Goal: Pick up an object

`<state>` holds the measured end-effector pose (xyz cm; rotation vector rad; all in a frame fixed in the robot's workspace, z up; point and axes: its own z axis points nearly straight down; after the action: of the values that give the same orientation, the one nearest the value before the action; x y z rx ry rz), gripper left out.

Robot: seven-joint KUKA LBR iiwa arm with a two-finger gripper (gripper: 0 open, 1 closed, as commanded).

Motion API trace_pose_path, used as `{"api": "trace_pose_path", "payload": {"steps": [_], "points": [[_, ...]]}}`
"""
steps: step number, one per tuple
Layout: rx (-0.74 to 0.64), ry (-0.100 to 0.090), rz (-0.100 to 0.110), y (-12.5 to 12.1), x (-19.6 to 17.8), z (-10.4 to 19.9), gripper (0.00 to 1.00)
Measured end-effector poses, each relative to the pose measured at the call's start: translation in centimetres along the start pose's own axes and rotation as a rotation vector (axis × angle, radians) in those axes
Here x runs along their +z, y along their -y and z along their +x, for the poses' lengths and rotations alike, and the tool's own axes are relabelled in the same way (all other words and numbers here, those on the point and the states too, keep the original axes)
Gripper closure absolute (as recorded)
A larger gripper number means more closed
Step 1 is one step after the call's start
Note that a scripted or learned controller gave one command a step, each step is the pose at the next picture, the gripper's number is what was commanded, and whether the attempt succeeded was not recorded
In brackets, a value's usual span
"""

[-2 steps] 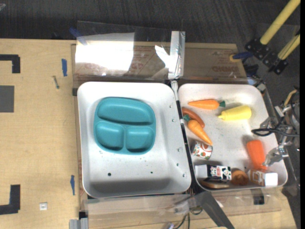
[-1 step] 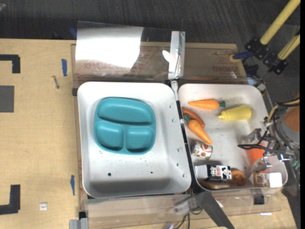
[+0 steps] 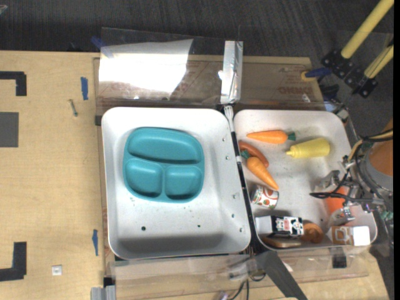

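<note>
The gripper (image 3: 337, 189) sits low at the right bin's (image 3: 294, 119) 3 o'clock edge, a tangle of dark metal and cables; whether it is apart or together I cannot tell. Just at its 6 o'clock lies a small orange piece (image 3: 336, 203), touching or nearly touching the metal, though nothing is plainly caught in the claw. Toward 5 o'clock rests a white block (image 3: 360, 234) beside a small printed box (image 3: 341, 234). At 10 o'clock from the gripper lies a yellow squeeze bottle (image 3: 309, 147), and past it, toward 11 o'clock, a carrot (image 3: 270, 136). At 9 o'clock a second carrot (image 3: 262, 173) lies slantwise beside a red pepper (image 3: 252, 150), with a small printed cup (image 3: 264, 197) just under its tip. At 7 o'clock sit a black and white carton (image 3: 287, 225) and a brown pastry (image 3: 310, 232). Well off toward 9 o'clock, the left bin (image 3: 212, 230) bears a teal divided plate (image 3: 164, 163)
</note>
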<state>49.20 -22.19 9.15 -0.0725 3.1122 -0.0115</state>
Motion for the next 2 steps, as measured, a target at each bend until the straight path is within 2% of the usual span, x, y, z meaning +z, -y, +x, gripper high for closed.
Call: {"api": "trace_pose_path", "payload": {"steps": [1, 2], "points": [[-0.003, 0.0, 0.001, -0.1, -1.0, 0.0, 1.0], [0.014, -0.008, -0.007, -5.6, -11.6, -13.3, 1.0]]}}
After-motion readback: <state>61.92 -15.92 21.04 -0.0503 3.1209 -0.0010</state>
